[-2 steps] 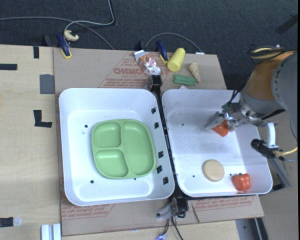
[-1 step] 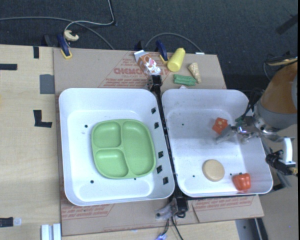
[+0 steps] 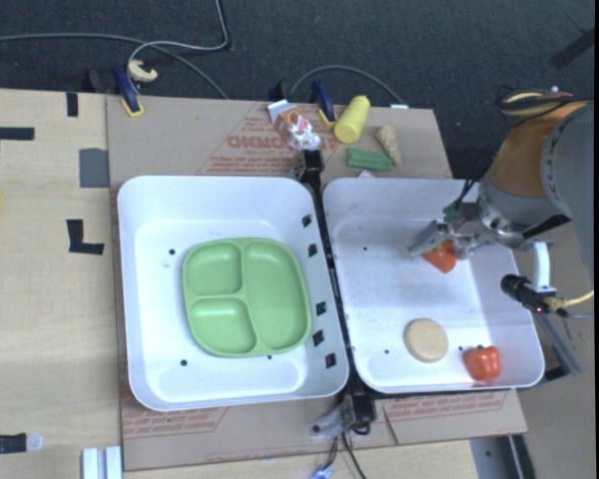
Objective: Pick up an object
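Gripper (image 3: 441, 245) | fingers' state cannot be told, over orange object (image 3: 440, 259) (right bin (image 3: 379, 208)) | cardboard (image 3: 242, 140) print: "CHEMO…"

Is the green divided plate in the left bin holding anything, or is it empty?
Empty. The green divided plate lies flat in the left bin, and all three compartments show bare green surface.

Gripper (image 3: 441, 245) low (arm bent over)
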Robot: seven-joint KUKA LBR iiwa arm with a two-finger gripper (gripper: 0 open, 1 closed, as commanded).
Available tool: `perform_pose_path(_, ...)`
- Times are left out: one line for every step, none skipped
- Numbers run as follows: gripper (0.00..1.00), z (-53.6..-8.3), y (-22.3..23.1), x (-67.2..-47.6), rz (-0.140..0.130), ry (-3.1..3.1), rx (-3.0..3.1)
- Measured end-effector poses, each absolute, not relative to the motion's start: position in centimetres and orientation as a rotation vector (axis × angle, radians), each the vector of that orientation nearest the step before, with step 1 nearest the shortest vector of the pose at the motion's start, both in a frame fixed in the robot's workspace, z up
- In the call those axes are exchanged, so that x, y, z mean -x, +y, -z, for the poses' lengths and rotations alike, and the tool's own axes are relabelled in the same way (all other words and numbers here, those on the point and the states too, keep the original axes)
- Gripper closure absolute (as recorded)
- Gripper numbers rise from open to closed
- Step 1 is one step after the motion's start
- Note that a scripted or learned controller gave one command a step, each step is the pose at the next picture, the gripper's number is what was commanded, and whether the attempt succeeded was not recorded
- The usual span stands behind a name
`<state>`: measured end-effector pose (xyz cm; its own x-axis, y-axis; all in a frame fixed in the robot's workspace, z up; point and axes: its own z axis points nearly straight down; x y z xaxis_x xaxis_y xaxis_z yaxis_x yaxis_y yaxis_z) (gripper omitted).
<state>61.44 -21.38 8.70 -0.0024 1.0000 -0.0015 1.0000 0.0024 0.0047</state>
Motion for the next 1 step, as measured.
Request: perform_pose_path(1.0, -9.71, -21.43, -61.45, -0.002, 2.22, -2.215)
